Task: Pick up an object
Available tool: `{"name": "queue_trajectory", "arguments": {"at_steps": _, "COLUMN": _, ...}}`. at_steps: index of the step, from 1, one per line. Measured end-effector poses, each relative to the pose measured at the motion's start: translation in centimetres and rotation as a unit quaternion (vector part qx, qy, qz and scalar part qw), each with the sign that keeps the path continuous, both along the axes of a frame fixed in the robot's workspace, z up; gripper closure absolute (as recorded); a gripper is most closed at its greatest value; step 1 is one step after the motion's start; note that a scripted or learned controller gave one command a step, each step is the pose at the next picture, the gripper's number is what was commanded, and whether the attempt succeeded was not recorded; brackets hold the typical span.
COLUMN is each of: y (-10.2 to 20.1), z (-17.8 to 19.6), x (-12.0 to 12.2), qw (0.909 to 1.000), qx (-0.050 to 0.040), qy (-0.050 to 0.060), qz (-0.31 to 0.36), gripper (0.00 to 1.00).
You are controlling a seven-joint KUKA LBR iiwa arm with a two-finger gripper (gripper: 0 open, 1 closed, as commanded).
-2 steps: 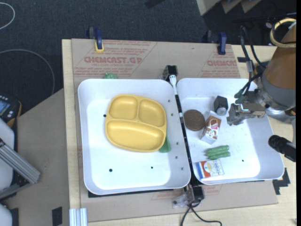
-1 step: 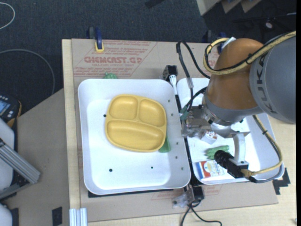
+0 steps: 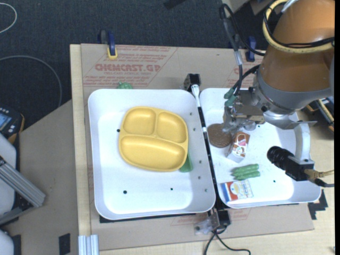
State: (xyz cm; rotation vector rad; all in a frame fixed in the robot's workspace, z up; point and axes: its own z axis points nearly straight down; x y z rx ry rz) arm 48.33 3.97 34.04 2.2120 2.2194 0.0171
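My gripper point(image 3: 234, 125) hangs low over the upper left of the right bin point(image 3: 305, 195). Just below it lies a brown round disc point(image 3: 218, 136), with a small red and white carton point(image 3: 239, 145) to the disc's right. A green pea pod point(image 3: 245, 171) rests nearer the front, and a flat white, red and blue packet point(image 3: 237, 189) lies by the front rim. The gripper's body hides the part of the bin behind it.
The left bin point(image 3: 106, 142) holds a yellow divided plate point(image 3: 154, 138), with a green thing point(image 3: 186, 166) peeking out at the plate's lower right edge. A black divider rail point(image 3: 204, 137) runs between the bins. The arm covers the right bin's far side.
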Motion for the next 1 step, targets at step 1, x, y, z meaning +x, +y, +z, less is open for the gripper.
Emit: {"name": "queue_trajectory", "arguments": {"at_steps": 1, "y": -0.02, "z": 0.38, "x": -0.02, "qw": 1.0, "qx": -0.0012, "qy": 0.005, "qz": -0.001, "gripper": 1.0}}
